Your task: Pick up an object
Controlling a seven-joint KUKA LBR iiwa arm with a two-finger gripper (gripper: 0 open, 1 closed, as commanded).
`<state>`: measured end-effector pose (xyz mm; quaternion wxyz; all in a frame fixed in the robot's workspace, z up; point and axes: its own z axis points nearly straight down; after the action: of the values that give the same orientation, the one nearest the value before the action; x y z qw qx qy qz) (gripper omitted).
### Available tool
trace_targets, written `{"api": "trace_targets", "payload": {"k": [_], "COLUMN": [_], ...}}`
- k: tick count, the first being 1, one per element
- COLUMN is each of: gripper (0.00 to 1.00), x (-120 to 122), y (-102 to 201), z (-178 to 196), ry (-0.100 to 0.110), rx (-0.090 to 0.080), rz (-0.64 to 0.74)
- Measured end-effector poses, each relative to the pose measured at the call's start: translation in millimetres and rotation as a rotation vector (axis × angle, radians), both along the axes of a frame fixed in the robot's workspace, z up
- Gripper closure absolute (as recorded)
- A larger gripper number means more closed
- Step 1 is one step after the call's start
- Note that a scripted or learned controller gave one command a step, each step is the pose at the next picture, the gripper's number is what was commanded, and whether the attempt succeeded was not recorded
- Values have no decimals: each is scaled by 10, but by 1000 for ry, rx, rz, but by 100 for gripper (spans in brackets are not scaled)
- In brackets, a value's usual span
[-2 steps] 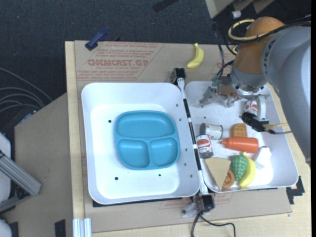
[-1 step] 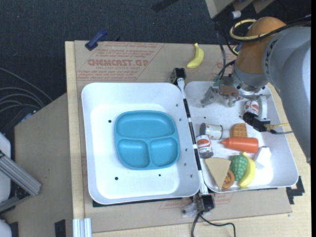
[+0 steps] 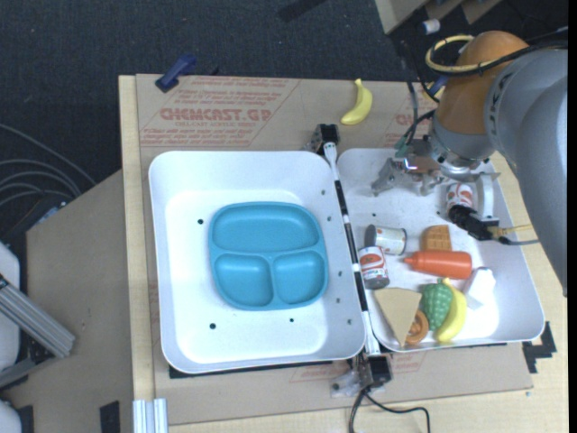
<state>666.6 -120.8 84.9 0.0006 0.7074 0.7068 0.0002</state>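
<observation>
My gripper (image 3: 407, 177) hangs low over the far end of the right bin (image 3: 514, 309), under the orange band of the arm. Toys lie in the near half of this bin: a small white can (image 3: 389, 238), a red-labelled can (image 3: 373, 265), a brown waffle piece (image 3: 437, 238), an orange carrot (image 3: 440, 262), a sandwich wedge (image 3: 400, 312), a green vegetable (image 3: 437, 301) and a yellow banana (image 3: 456, 317). Another red-and-white can (image 3: 462, 194) sits right of the gripper, partly under the wrist. Nothing shows in the gripper's grasp.
The left bin (image 3: 180, 206) holds a blue divided plate (image 3: 268, 253). A second yellow banana (image 3: 358, 105) lies on the bench behind the bins, and a blue object (image 3: 176, 72) sits at the bench's far left edge. A white block (image 3: 481, 287) lies by the carrot.
</observation>
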Motion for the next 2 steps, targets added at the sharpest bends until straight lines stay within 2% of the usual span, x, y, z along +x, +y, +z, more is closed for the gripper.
{"api": "trace_targets", "payload": {"k": [2], "gripper": [0], "x": [1], "y": [-96], "z": [2], "ry": [0], "rx": [0], "rz": [0]}}
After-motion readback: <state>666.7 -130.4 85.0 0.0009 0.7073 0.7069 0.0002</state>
